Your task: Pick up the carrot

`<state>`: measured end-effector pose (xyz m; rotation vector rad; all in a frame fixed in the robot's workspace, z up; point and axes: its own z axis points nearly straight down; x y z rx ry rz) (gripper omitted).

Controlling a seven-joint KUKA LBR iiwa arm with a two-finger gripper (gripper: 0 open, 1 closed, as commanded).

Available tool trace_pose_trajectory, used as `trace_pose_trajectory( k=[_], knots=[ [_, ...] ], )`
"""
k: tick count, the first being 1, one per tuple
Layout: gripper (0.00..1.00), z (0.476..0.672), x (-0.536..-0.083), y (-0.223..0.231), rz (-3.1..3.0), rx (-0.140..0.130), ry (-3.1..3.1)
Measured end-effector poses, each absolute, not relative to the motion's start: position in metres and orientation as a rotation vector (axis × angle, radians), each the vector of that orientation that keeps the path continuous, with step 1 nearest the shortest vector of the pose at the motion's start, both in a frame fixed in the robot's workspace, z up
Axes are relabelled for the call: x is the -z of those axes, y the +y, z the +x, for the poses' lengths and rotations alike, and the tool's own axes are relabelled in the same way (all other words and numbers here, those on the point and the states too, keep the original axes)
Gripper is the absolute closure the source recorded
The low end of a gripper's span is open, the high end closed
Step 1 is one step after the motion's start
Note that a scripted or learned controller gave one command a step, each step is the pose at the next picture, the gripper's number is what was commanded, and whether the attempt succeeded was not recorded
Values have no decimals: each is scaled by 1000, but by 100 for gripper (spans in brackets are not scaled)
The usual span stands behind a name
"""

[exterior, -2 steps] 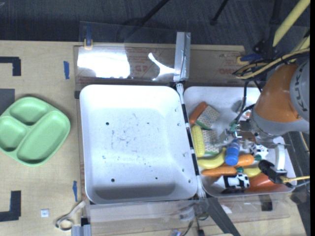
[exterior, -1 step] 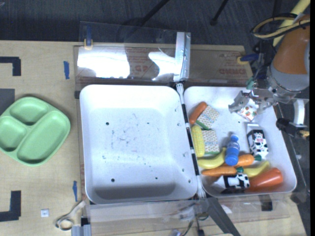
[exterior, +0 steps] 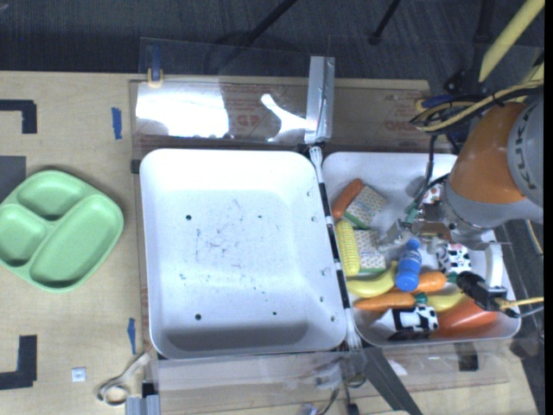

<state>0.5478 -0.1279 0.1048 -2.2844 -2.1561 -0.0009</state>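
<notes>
Arm (exterior: 497,158) reaches down over the right bin (exterior: 380,164) above the carrot (exterior: 384,301); fingers' (exterior: 423,223) opening cannot be told.

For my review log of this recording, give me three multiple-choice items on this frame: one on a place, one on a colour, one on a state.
1. Where do the toy foods lie?
A. in the left bin
B. in the right bin
C. on the green plate

2. What colour is the divided plate left of the bins?
A. green
B. red
C. blue

3. Where is the arm?
A. over the left bin
B. over the green plate
C. over the right bin

Answers:
1 B: the corn cob, blue bottle and carrot are piled in the right bin.
2 A: the divided plate is light green.
3 C: the arm hangs above the right bin; the left bin lies apart from it.
</notes>
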Motion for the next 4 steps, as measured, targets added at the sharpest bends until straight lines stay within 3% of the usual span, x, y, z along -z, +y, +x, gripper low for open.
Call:
trace_pose_trajectory(
  k=[1,2,3,4],
  knots=[
    [0,479,-150,-167,-2334,1,-2101],
    [0,481,-100,-194,-2335,3,-2105],
    [100,481,-109,-194,-2338,4,-2103],
    [100,501,-189,-120,-2378,0,-2052]
  ],
)
